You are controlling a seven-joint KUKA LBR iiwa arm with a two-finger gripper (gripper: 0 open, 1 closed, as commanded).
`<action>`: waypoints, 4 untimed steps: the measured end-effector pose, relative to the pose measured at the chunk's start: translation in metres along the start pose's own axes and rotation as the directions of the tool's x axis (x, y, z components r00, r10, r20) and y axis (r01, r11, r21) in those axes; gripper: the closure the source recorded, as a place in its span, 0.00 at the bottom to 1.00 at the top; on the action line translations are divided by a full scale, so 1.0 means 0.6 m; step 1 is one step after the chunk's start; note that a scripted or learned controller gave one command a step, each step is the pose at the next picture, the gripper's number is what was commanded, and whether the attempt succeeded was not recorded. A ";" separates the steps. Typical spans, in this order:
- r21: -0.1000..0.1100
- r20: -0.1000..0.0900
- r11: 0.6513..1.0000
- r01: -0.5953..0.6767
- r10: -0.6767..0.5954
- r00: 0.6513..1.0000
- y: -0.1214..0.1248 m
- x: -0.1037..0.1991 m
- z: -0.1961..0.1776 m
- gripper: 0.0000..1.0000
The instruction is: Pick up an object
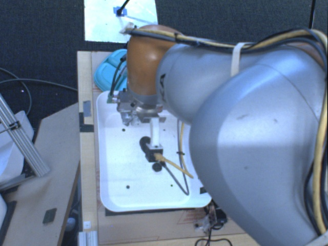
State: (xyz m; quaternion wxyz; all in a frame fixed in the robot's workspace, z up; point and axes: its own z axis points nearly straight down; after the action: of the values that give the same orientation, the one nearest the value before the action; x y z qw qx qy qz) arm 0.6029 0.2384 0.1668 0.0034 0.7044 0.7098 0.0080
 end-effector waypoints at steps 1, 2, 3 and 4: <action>0.008 0.000 1.000 -0.001 0.001 1.000 -0.116 -0.002 -0.208 1.00; 0.005 0.005 1.000 -0.006 0.006 1.000 0.048 -0.007 -0.232 1.00; 0.022 0.008 1.000 -0.008 0.008 1.000 -0.081 -0.048 -0.194 1.00; 0.003 0.000 1.000 -0.004 0.004 1.000 -0.157 -0.091 -0.421 1.00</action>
State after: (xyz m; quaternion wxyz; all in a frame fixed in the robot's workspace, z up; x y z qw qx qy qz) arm 0.5053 0.1816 0.4177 0.0023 0.7058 0.7084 0.0069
